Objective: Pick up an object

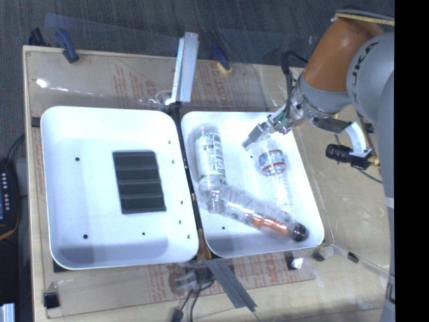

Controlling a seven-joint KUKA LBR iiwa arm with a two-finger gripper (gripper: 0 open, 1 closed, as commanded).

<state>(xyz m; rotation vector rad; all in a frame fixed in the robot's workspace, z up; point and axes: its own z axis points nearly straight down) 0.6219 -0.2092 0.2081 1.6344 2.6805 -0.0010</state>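
Even overhead light makes the two shallow white plastic bins [107, 247] glare brightly. Shadows stay soft. The picture is slightly grainy, dim toward the top.

Bottles [209, 154] in right bin [310, 230]

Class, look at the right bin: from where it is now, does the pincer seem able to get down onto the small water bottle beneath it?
Probably yes. The pincer hangs over the right bin, just up and left of the small water bottle. That bottle lies apart from the others, with nothing on top of it.
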